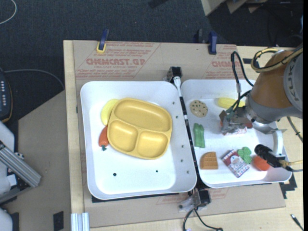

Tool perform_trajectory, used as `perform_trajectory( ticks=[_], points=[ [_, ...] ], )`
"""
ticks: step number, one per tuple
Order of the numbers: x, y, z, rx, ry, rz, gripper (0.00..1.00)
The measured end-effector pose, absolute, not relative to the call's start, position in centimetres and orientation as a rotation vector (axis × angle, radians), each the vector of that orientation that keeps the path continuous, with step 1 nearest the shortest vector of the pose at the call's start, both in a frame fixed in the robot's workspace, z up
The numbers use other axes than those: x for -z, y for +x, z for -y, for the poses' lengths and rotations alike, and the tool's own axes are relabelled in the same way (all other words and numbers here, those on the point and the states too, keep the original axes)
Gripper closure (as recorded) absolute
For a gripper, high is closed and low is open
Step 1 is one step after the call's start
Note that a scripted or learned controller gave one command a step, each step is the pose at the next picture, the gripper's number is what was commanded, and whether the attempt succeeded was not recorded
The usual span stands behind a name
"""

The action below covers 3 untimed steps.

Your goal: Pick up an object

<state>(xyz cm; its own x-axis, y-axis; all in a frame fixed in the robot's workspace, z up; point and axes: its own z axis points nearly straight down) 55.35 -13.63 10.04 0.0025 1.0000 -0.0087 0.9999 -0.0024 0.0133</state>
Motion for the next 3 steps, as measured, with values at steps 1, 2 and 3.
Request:
perform_trajectory(
  ticks=[1, 2, 3],
  points=[
    [-15.7, 54.8, 12.9, -0.004, 2.218, -2.220, 1.00],
    [-22.0, 55.3, 12.9, -0.006, 2.215, -2.218, 1.00],
    [-22.5, 55.3, 12.9, -0.002, 2.218, -2.221, 1.00]
  ],
)
